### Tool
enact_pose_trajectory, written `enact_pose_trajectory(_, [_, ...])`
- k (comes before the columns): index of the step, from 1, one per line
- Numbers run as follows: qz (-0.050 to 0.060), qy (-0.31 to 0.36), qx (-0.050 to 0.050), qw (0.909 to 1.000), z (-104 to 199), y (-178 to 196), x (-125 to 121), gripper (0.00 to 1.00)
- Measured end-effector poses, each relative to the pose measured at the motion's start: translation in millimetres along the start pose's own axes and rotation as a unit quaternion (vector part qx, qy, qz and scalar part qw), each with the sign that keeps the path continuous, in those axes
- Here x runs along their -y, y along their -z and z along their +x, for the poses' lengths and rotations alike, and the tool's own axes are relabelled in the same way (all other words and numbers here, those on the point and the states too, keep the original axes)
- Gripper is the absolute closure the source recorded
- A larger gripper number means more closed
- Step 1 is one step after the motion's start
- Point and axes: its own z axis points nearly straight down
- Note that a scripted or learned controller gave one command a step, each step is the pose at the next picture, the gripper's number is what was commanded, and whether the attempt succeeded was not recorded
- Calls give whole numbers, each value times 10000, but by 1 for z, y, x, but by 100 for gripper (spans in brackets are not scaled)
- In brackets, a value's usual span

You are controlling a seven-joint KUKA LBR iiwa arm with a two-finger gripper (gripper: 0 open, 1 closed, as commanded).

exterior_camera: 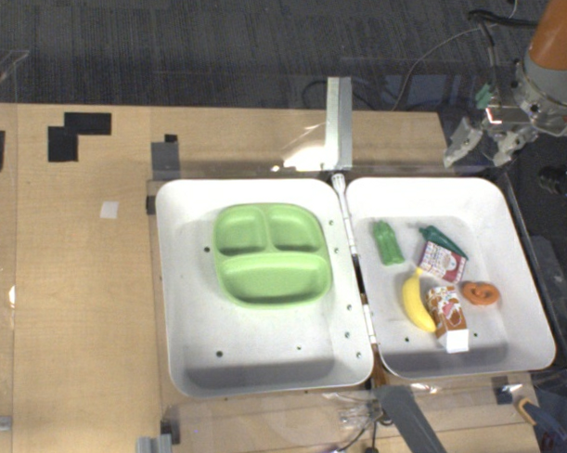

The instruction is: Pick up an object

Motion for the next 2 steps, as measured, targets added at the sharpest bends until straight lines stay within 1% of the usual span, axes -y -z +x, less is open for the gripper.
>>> enact_pose_trajectory(1, [9,204,-4,9998,9,-143,43,0])
enact_pose_trajectory(2, [-30,284,-1,9996,50,-195,12,0])
